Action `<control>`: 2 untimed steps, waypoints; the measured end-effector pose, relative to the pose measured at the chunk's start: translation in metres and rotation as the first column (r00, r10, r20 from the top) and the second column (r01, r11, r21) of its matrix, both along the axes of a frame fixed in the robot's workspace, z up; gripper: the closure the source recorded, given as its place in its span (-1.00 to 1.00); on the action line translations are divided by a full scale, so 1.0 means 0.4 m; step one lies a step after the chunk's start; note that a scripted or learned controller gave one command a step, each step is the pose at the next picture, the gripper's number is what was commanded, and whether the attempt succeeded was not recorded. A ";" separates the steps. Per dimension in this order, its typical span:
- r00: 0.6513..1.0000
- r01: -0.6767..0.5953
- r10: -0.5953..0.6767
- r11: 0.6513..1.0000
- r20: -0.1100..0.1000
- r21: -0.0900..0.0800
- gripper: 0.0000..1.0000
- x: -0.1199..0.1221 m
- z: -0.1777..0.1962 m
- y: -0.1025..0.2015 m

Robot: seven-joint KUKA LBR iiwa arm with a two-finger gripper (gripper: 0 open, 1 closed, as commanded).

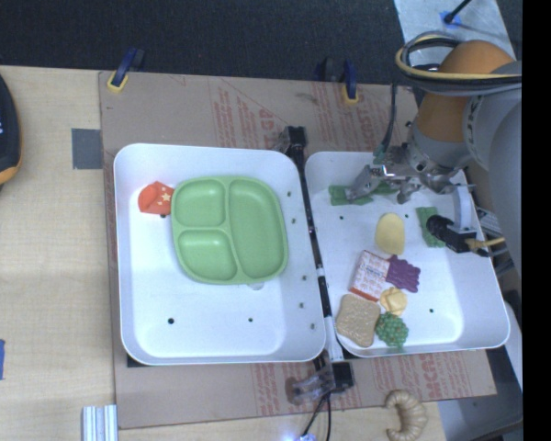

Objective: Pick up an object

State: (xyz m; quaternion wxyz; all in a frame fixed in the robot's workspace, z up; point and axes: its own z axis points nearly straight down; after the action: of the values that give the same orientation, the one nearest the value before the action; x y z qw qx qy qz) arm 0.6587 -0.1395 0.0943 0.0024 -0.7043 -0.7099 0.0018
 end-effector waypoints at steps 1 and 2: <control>1.000 0.005 -0.005 1.000 -0.004 0.000 -1.00 -0.185 0.013 0.024; 1.000 0.002 -0.002 1.000 0.001 -0.002 1.00 -0.176 0.040 0.020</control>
State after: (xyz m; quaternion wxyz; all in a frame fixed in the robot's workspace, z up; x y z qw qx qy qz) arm 0.5883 -0.1315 0.1105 0.0014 -0.7051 -0.7091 0.0023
